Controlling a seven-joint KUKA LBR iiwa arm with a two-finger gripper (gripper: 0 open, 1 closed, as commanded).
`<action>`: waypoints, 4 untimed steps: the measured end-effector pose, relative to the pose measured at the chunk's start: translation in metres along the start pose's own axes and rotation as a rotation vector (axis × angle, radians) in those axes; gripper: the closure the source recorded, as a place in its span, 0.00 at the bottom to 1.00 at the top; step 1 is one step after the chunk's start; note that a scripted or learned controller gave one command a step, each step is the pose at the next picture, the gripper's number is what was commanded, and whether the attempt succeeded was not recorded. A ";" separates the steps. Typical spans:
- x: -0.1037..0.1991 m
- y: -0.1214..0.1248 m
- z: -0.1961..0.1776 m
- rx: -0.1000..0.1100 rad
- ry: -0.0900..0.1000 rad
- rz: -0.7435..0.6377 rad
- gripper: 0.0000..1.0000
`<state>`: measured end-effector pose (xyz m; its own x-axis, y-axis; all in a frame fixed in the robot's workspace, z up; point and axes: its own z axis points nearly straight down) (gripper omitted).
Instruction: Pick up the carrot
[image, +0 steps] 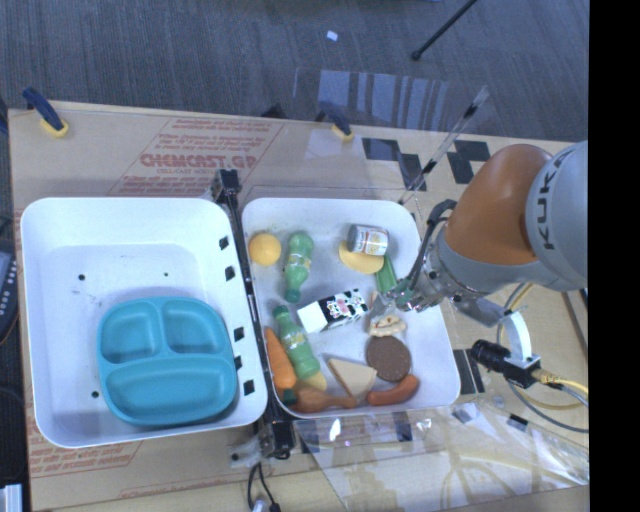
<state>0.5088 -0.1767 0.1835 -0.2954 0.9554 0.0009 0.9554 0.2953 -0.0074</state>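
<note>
Orange carrot (279, 359) lower-left, well apart from end effector (404, 296)

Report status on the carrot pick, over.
Gripper low at right bin's right side, well off target. Carrot untouched against the bin's left wall. Green bottle lying right beside it, crowding the grasp.

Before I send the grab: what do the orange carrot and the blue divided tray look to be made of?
Orange carrot: probably moulded plastic toy food, with a smooth, even colour and faint sheen. Blue divided tray: likely hard plastic, semi-matte, with rounded moulded compartments in one uniform colour.
</note>
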 end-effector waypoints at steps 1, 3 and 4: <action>0.061 0.010 0.002 0.004 0.005 0.276 1.00; -0.024 -0.042 -0.099 -0.003 -0.002 0.163 1.00; -0.022 -0.041 -0.008 0.001 0.003 0.031 1.00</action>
<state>0.4765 -0.2096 0.1918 -0.2656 0.9641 0.0041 0.9640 0.2656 -0.0087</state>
